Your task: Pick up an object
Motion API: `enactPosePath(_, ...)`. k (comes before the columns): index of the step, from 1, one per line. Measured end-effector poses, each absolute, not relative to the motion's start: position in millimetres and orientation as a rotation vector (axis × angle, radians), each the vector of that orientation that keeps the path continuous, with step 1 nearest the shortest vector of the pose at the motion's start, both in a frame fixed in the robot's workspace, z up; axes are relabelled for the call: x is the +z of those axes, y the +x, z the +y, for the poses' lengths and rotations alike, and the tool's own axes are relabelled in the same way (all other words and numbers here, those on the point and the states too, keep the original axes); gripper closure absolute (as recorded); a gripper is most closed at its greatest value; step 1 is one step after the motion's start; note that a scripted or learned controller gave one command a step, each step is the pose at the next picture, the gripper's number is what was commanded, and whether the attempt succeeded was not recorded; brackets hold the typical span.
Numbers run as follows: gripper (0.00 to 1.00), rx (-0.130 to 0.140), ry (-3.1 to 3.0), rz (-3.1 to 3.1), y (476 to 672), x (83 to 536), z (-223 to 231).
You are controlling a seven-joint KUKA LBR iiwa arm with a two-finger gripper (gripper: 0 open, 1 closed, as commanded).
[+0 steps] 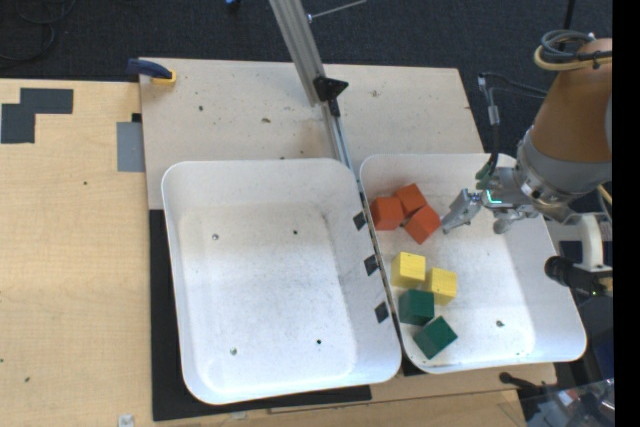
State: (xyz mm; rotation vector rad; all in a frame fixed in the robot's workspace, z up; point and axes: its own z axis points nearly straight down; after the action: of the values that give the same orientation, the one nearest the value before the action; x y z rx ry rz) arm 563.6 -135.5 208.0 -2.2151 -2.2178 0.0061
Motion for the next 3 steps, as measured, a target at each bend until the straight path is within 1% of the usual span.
enactPosePath(1,0.00,0.002,-2.221,-2.217,564.4,210,-136)
enactPosePath(2,0.00,0.008,-2.217,-2.214,561.5,149,-127)
enactPosePath(3,0.00,0.007,-2.219,-2.214,559.9,95,-126)
